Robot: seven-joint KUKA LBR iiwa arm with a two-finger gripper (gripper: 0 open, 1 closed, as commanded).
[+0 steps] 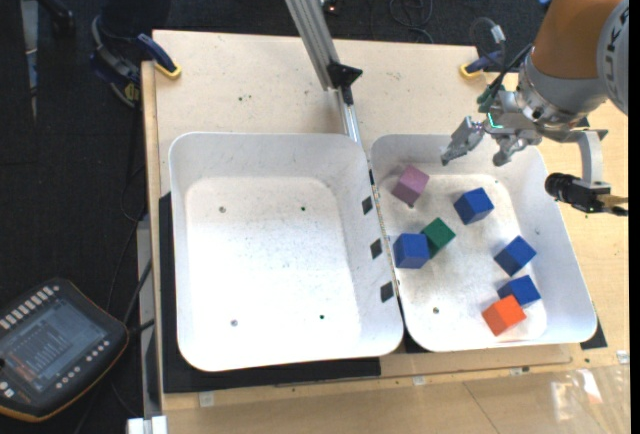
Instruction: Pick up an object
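My gripper (pixel 483 148) hangs over the far edge of the right bin (pixel 560 252), fingers spread open with nothing between them. Below it in that bin lie a pink block (pixel 409 185), a blue block (pixel 473 204), a green block (pixel 438 235) touching another blue block (pixel 411 250), and a third blue block (pixel 515 254). Near the front right corner an orange block (pixel 503 314) sits against a small blue block (pixel 525 290). The pink block and the nearest blue block are closest to the gripper, a little in front of it.
The left bin (pixel 265 242) lies beside the right one, sharing a raised middle rim. A slanted metal pole (pixel 305 7) comes down to the bench behind the bins. A black fitting (pixel 575 190) juts over the right bin's right rim.
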